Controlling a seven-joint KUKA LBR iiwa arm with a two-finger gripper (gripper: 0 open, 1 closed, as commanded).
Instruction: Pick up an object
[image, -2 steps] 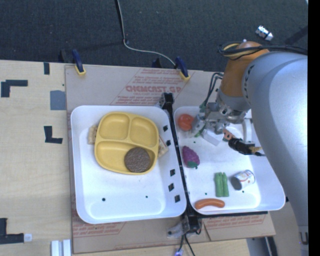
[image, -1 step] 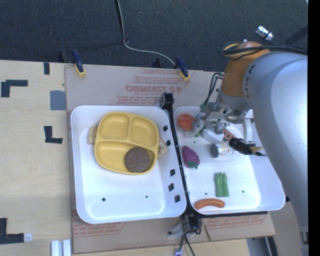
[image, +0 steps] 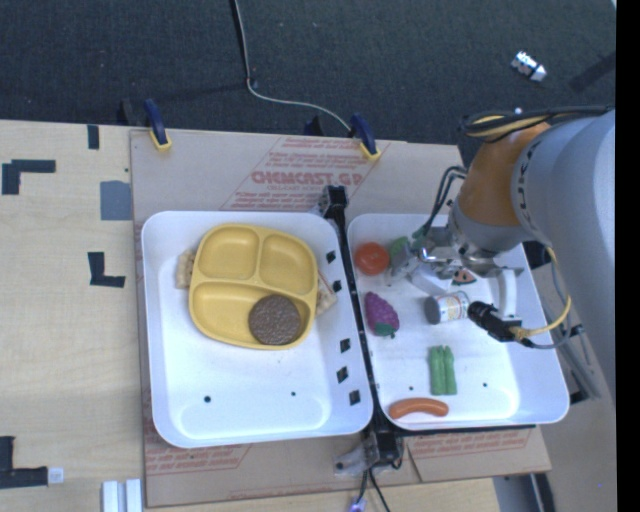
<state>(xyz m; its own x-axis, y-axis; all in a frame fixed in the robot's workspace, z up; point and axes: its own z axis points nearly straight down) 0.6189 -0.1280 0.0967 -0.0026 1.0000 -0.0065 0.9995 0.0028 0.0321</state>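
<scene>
the arm (image: 545, 190) reaches in over the right bin (image: 540, 400), its wrist low above the bin's upper middle, and the gripper (image: 440, 270) sits among the toy food there. whether the jaws stand wide or narrow i cannot tell, since the wrist and its cabling cover them from above, and nothing is seen held between them.

the right bin holds the candidates. an orange-red tomato (image: 372, 258) lies near the divider, just beside the gripper's left flank, with a bit of green (image: 400, 245) between the two. a purple bunch of grapes (image: 381, 313) lies below the tomato, a green vegetable piece (image: 441, 369) lies lower toward the middle, and a sausage (image: 419, 407) rests near the bottom rim. a small grey cylinder (image: 446, 307) sits just under the wrist; it may be part of the tool or a loose thing, hard to say.

the left bin (image: 170, 390) carries a yellow divided plate (image: 250, 270) with a brown patty (image: 275, 319) in its lower right compartment.

the step in hand looks like the approach or descent onto a target near the tomato; no grasp is evident yet. the next move calls for settling the jaws around one object, closing squarely, then lifting straight so that neighbours are not dragged.
</scene>
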